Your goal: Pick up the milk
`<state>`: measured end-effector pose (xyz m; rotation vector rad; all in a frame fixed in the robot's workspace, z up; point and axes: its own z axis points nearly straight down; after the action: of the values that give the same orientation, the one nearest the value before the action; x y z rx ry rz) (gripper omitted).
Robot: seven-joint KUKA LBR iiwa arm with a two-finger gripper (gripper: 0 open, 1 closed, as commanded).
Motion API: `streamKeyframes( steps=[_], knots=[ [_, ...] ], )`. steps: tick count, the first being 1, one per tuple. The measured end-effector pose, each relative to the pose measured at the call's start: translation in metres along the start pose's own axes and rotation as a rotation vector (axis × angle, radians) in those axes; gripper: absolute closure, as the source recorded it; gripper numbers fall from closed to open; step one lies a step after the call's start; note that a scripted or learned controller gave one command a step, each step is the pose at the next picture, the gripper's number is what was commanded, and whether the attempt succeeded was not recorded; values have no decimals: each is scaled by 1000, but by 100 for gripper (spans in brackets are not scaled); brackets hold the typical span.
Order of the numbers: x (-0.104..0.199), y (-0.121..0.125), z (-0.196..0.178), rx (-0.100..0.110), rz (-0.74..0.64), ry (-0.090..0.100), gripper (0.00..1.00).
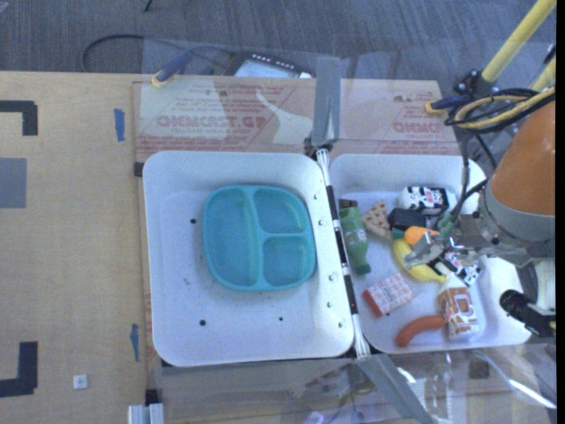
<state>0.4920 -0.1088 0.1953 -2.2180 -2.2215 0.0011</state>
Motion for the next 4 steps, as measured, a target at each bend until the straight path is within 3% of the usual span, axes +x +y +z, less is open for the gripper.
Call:
streamKeyframes(
  steps=[1, 2, 3, 4],
  knots=[
    [11, -13, 63, 1, 314, 1, 0],
    [-66, 1, 90, -45, 354, 2, 0],
    [-90, 6, 89, -45, 355, 14, 0],
    [-97, 6, 75, -59, 361, -4, 100]
  ],
)
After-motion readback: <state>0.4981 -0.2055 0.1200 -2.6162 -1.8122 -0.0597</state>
